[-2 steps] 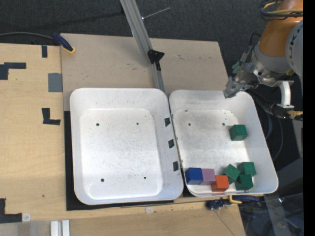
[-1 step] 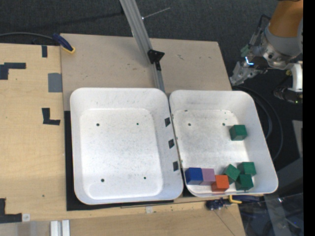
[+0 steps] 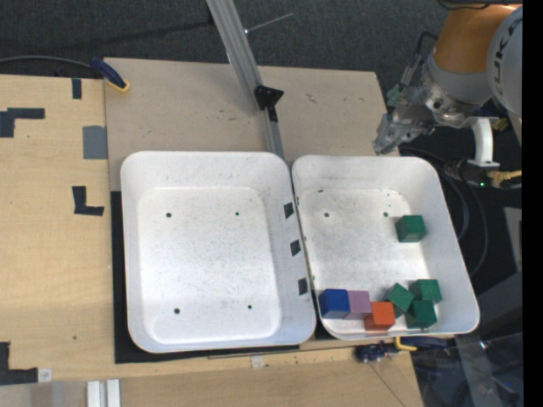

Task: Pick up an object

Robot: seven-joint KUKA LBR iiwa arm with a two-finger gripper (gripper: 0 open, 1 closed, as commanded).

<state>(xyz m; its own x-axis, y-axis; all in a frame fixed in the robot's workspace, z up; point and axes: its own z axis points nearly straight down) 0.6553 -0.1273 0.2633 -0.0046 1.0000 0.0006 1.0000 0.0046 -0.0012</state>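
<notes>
Small blocks lie in the right bin (image 3: 365, 172). One green block (image 3: 411, 228) sits alone near the bin's right side. Along the front edge are a blue block (image 3: 334, 303), a lilac block (image 3: 359, 303), an orange block (image 3: 381, 315) and three green blocks (image 3: 417, 299) bunched together. My gripper (image 3: 389, 138) hangs above the right bin's back edge, to the right of the bin's middle, well away from every block. Nothing shows between its fingers.
The left bin (image 3: 208, 248) stands beside the right one, with black clips along the shared edge. A slanted metal pole (image 3: 242, 49) rises behind the bins. A blue and yellow clamp (image 3: 110, 73) lies at the bench's back left. Cables run at the right.
</notes>
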